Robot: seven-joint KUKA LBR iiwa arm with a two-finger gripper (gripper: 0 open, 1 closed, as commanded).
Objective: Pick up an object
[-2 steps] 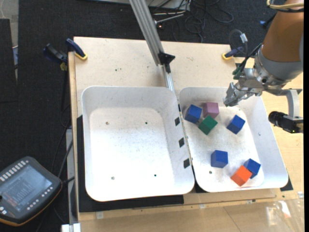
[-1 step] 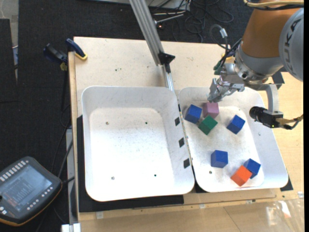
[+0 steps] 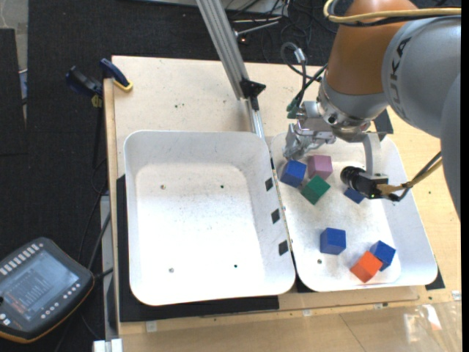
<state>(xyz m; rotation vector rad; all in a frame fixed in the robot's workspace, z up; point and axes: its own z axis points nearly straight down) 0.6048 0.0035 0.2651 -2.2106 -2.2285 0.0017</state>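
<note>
My gripper (image 3: 300, 147) hangs low over the far left part of the right bin (image 3: 410, 259), just above a cluster of blocks. Under it lie a blue block (image 3: 294, 173), a pink block (image 3: 320, 166) and a green block (image 3: 316, 190), packed close together. A second blue block (image 3: 333, 240) sits nearer the front. An orange block (image 3: 366, 267) touches another blue block (image 3: 383, 254) at the front right. A dark blue block (image 3: 354, 193) lies partly hidden behind a black fitting on the arm. Nothing shows between the fingers.
The left bin (image 3: 146, 149) sits beside the right one, sharing a middle rim. A slanted metal pole (image 3: 223, 39) rises from the back of the bench. A blue clamp (image 3: 99, 79) is at the bench's far left corner. A pendant (image 3: 37, 288) lies at the lower left.
</note>
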